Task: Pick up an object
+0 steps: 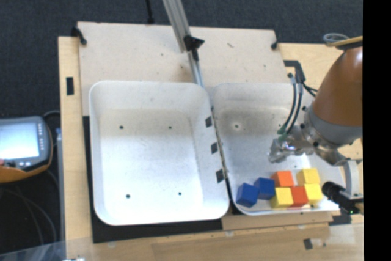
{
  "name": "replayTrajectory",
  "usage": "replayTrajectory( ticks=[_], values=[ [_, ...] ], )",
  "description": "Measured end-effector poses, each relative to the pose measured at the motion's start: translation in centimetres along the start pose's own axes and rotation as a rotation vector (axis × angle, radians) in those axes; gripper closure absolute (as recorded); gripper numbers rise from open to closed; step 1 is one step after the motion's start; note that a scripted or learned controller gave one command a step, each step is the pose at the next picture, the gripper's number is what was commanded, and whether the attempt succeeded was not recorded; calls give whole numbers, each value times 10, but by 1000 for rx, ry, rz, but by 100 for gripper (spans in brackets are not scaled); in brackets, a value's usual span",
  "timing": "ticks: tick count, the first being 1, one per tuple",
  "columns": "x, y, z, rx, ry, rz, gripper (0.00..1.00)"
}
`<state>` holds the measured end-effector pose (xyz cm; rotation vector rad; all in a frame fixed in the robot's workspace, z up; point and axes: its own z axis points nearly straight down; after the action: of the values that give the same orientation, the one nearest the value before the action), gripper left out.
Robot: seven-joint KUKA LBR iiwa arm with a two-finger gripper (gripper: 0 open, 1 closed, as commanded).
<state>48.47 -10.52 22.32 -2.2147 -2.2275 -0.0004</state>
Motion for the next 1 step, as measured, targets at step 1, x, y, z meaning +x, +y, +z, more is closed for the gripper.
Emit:
replayTrajectory(
  ticks=[1],
  values=[
    [27,22,28,2,-1,1,100]
  ],
)
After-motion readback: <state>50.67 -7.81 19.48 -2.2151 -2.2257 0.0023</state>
